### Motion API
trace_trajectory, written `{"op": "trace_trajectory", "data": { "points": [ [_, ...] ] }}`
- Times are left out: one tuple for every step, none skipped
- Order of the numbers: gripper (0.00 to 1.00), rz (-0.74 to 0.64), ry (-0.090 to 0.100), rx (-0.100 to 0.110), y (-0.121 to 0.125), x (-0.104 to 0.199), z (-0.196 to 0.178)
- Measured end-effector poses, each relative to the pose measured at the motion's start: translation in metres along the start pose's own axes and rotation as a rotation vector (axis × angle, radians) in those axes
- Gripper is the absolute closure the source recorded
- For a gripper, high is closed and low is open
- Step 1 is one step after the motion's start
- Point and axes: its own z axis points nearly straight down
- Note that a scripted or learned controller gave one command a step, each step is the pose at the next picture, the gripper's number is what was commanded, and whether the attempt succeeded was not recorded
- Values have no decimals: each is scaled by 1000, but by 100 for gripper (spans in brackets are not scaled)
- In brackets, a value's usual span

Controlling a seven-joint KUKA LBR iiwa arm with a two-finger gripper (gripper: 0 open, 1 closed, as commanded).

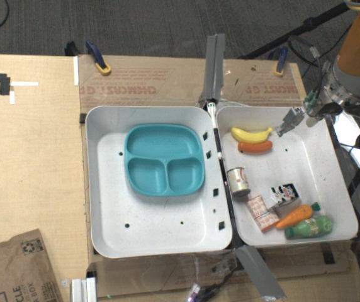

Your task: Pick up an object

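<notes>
Two shallow white bins sit side by side on the bench (29, 168). The left bin (104, 219) holds a teal divided plate (165, 160), lying flat near its middle. The right bin (321, 168) carries the loose things: a yellow banana (251, 133) near its back left, with an orange sausage-shaped piece (255, 146) touching it just in front; a small metal can (237, 181) lying by the left wall; a pinkish box (262, 212) in front of the can; a small black-and-white carton (285, 194) beside that; and, toward the front right corner, an orange carrot (294, 216) resting against a green bottle (309, 228) lying on its side. The arm (359, 43) comes in from the right, its orange band high at the edge, and the hand (291, 121) hangs over the back right part of the right bin, to the right of the banana and apart from it. Nothing shows between its fingers, and whether they stand apart or together cannot be told from here.
</notes>
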Motion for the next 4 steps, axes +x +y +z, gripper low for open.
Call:
{"op": "trace_trajectory", "data": {
  "points": [
    [0, 173, 2, 1, 35, 9, 136],
    [0, 187, 0, -1, 67, 37, 51],
    [0, 38, 1, 2, 52, 83, 52],
    [0, 243, 0, 2, 42, 48, -37]
  ]
}}
